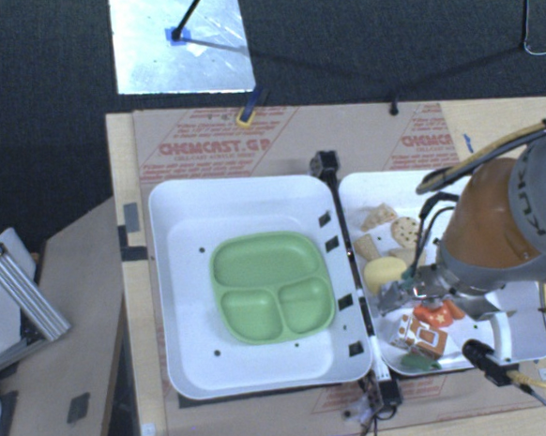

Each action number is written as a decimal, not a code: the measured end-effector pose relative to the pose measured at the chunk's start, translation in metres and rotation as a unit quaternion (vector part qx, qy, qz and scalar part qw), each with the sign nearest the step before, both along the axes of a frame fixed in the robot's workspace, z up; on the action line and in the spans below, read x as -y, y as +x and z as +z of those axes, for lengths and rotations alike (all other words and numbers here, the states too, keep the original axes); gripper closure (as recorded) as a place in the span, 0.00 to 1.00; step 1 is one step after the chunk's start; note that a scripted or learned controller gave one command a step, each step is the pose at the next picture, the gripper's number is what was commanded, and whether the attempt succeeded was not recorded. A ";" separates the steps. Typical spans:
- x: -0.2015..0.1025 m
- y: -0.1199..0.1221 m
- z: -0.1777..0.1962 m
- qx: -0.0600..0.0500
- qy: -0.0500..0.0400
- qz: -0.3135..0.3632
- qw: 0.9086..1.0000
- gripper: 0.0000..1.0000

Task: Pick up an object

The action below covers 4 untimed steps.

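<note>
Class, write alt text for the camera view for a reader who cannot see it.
A grey-and-orange robot arm reaches over the right white bin, which holds small food-like items. The left white bin holds a green divided plate.

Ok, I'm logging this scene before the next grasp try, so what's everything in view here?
Bins: two, white, side by side on the bench.
Tray: one, green, three compartments, in the left bin.
Crackers: a few, tan, top of the right bin.
Yellow lump: one, right bin, below the crackers.
Orange-red items: small cluster, right bin, lower part.
Sheet: one, silvery, on the floor above the bench.
Arm: one, grey with orange band, over the right bin.
Gripper: beside the yellow lump.
</note>
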<state>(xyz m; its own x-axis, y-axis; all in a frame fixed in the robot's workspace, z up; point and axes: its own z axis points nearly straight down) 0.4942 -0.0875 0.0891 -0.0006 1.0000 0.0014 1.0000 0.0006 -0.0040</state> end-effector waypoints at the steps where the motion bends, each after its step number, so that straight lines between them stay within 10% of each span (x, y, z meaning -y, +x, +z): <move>1: 0.000 0.001 0.013 0.002 -0.001 0.000 1.000 1.00; 4: 0.005 0.015 0.137 0.004 -0.001 0.002 1.000 1.00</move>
